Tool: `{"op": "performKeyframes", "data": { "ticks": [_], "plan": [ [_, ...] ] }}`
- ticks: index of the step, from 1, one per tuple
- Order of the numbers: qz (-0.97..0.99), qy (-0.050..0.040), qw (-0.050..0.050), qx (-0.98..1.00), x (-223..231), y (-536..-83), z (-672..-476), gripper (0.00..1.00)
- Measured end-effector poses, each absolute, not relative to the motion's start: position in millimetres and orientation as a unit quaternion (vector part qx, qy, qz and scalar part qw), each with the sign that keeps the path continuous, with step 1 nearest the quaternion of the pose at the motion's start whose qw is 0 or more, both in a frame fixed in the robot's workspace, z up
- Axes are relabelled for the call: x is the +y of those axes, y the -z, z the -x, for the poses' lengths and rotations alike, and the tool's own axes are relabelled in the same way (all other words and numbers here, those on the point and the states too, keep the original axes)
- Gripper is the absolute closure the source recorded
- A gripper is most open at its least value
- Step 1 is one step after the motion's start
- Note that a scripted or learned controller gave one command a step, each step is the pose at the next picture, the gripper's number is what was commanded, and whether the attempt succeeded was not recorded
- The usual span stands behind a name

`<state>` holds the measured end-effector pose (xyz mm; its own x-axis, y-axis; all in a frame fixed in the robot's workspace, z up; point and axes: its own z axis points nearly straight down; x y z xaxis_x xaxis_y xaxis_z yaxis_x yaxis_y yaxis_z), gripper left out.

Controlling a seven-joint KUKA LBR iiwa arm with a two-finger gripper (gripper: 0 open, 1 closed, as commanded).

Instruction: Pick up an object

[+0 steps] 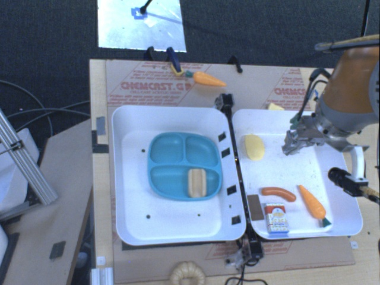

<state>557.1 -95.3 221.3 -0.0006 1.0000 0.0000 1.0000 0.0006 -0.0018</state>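
My gripper hangs over the middle of the right bin, just right of a pale yellow lemon-like piece. Nothing shows between its fingers. In the front of that bin lie a red sausage, an orange carrot and a small red and white box. The left bin holds a blue divided plate with a tan bread piece in its front compartment.
A second orange carrot lies on the board behind the bins. A yellow scrap sits at the right bin's back rim. A black divider with clips runs between the bins. A shiny metal sheet lies on the floor behind.
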Motion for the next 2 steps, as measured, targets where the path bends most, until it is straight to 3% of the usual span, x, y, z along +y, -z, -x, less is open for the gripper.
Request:
{"op": "performKeyframes", "data": {
  "ticks": [2],
  "plan": [
    [0.706, -0.0001, 0.001, -0.708, -56, -234, -482.3, 1.00]
  ]
}}
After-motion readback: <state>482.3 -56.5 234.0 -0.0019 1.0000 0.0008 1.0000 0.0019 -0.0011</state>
